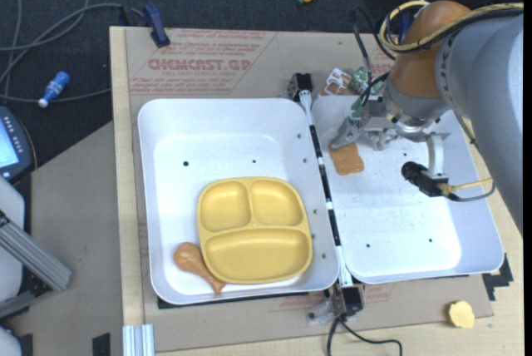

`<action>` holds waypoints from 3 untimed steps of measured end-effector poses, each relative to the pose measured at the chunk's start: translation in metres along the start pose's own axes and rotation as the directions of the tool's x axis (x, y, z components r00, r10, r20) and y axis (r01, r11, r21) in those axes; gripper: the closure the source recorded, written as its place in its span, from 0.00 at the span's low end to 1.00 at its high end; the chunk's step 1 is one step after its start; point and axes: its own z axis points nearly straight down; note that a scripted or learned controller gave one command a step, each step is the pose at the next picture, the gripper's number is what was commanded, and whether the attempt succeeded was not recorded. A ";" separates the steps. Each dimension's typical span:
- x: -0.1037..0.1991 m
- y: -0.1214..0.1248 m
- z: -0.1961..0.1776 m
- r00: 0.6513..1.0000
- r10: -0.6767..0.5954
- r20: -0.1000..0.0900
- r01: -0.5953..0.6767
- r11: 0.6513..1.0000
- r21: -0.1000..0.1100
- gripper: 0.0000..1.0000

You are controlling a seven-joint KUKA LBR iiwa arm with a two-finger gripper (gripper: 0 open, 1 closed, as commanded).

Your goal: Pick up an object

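The grey robot arm's gripper (359,132) hangs low over the right white bin (416,238), just above a flat orange-brown slice (347,160) near the bin's left wall. Whether it is open or closed cannot be made out. The left white bin (166,146) holds a yellow divided plastic plate (253,228), which partly covers an orange drumstick-shaped toy (196,261).

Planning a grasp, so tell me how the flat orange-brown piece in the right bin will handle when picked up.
The orange-brown piece looks thin and lies flat on the right bin floor, so it is probably light and hard to get under. Its flat, squarish shape suggests it would slide when pushed, not roll. It lies close to the divider, which may crowd the gripper.
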 end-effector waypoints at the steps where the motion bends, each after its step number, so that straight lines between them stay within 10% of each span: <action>1: -0.017 0.027 -0.077 1.000 0.001 0.002 -0.001 1.000 -0.006 0.00; 2: -0.002 -0.014 0.004 1.000 0.005 -0.003 -0.005 1.000 0.010 0.00; 3: -0.014 0.021 -0.076 1.000 0.001 0.003 -0.001 1.000 -0.007 0.00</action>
